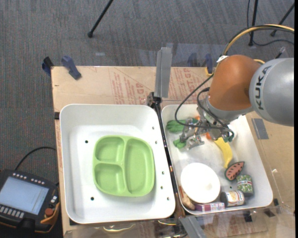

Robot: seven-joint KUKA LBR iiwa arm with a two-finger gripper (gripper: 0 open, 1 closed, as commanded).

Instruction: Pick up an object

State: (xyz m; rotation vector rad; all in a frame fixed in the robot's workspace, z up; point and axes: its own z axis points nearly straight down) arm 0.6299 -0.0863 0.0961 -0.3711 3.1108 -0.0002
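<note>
My gripper [193, 139] is low in the right bin [260, 168], near its back left part, below the orange band of the arm. A green leafy toy [175, 126] lies just to its left, and a smaller green piece [179, 143] sits right against the gripper's lower left side. A yellow banana [225, 151] lies just to the right of the gripper. The gripper's body hides whatever is directly under it.
The right bin also holds a white round plate [200, 182], a watermelon slice [234, 170], a green speckled item [245, 184], a small can [233, 198] and a purple box [208, 208]. In the left bin [74, 133] lies a green divided plate [124, 165]. A pendant [22, 196] sits at the bottom left.
</note>
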